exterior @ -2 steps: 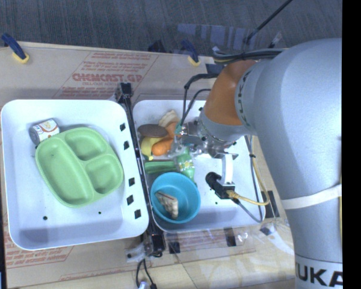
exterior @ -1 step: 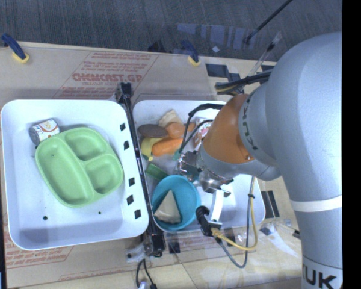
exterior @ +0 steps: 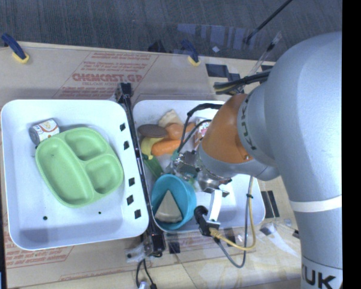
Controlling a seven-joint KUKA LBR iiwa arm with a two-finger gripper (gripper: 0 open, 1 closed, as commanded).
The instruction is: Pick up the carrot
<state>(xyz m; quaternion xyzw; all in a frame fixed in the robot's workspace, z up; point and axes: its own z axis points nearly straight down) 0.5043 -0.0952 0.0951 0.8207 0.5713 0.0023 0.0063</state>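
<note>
Your arm's gripper [exterior: 189,164] hung low over the right bin [exterior: 248,205], just beside the carrot [exterior: 166,147], which lay unlifted among other food near a blue bowl [exterior: 171,200]. Whether the fingers were spread or pressed together, you could not tell; the pickup remained undone.

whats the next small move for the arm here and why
Probably a short descent onto the carrot. The gripper sits low in the right bin, just right of the carrot's end, beside the blue cup, and nothing shows between its fingers.
</note>
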